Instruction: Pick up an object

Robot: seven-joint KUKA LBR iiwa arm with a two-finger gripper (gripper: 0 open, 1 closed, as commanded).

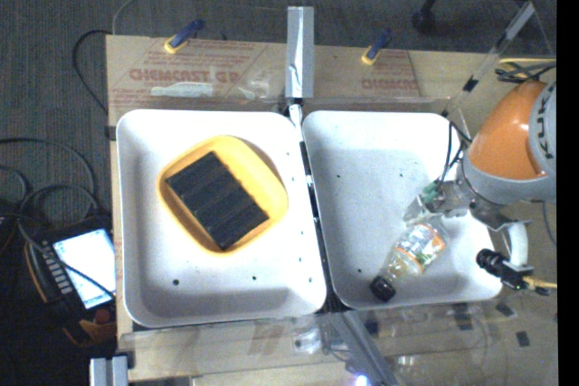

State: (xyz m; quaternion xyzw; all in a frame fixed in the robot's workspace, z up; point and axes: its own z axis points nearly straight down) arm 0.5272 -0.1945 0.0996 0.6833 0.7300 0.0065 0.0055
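A clear plastic bottle (414,250) with a black cap lies on its side in the right bin (362,167), near the front right corner, cap toward the front. My gripper (437,201) is low in that bin, just above the bottle's far end and seemingly touching it. The grey arm with its orange band (507,145) comes in from the right and covers part of the bin's right wall. A yellow dish (267,167) holding a black ribbed block (217,199) sits in the middle of the left bin (145,276).
A metal divider post (299,50) stands behind the seam between the bins. Two clamps with blue and yellow handles (184,35) hold the cardboard at the back. A tablet (83,264) and cables lie on the floor to the left.
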